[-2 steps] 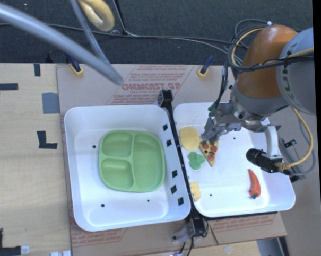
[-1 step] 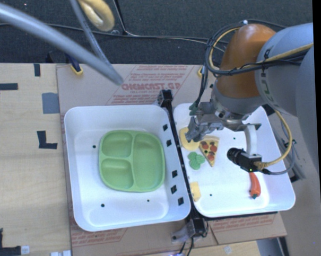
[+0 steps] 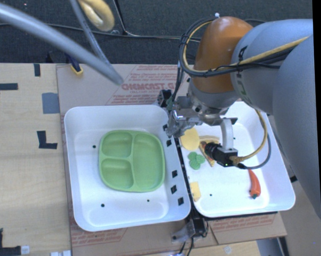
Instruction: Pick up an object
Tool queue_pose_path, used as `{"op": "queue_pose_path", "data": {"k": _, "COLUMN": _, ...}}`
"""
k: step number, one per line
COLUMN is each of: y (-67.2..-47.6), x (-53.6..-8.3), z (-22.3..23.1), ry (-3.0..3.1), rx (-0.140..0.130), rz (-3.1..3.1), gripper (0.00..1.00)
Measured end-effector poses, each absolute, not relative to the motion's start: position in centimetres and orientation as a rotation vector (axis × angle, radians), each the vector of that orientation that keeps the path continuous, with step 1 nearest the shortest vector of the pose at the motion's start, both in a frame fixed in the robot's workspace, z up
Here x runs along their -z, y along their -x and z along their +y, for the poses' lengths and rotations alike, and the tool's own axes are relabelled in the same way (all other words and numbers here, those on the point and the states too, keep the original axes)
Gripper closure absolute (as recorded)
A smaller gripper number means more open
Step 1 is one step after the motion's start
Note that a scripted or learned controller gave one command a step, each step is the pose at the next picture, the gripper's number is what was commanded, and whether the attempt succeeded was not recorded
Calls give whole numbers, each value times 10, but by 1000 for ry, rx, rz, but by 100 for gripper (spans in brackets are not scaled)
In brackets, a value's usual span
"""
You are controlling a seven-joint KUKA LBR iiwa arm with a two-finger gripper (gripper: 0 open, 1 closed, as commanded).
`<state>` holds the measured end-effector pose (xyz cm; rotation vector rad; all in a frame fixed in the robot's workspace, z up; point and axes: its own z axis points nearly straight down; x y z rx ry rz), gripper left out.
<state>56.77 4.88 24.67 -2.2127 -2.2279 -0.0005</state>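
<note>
On the worktop, the left bin holds a green divided plate lying flat near its middle. It looks like stiff, light plastic, broad and smooth. Lying flat, it offers only its thin rim to pinch, so I judge it a poor choice.

The end effector hangs over the wall where the two bins meet, at the upper left corner of the right bin. The wrist hides it from above, so I cannot tell how far open it is, or whether it has hold of anything.

The likelier objects lie in the right bin. A small yellow block sits against the left wall. A pale yellow piece lies just beside the end effector, with a small green piece below it. Both look like light toy food, probably hard and somewhat slick, best pinched across the narrow width. An orange carrot-like piece lies well apart at the right, and it is slender, so it should be taken across its middle.
</note>
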Motion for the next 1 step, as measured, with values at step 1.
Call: {"op": "queue_pose_path", "data": {"k": 1, "y": -574, "x": -241, "z": 94, "ry": 2215, "rx": -2, "rz": -2226, "gripper": 100}}
